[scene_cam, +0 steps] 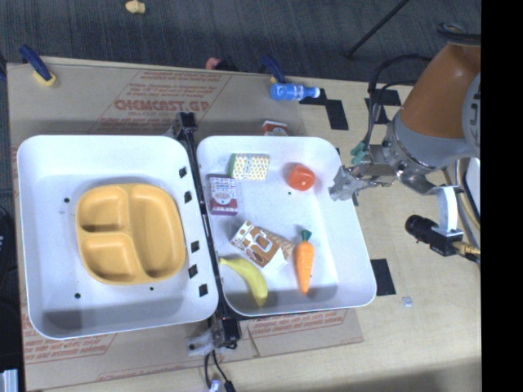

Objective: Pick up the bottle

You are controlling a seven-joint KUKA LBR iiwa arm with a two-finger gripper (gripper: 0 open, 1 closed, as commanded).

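We find the bottle [292, 92], blue with a pale cap end, lying on its side on the bench just beyond the far rim of the right bin [353, 243], outside both bins and untouched. Inside that bin lie a tomato [301, 177], a carrot [304, 260], a banana [248, 277] and a few small packets; the left bin [33, 219] holds a yellow divided plate [131, 233]. The gripper [346, 183] hangs over the right bin's right-hand rim, near the tomato and well apart from the bottle. At this size and blur we cannot tell whether its fingers are spread or pressed together, though nothing seems to sit between them. We judge the approach barely begun: next the arm must travel away over the far rim, line up across the bottle's narrow body, and descend to bench level.
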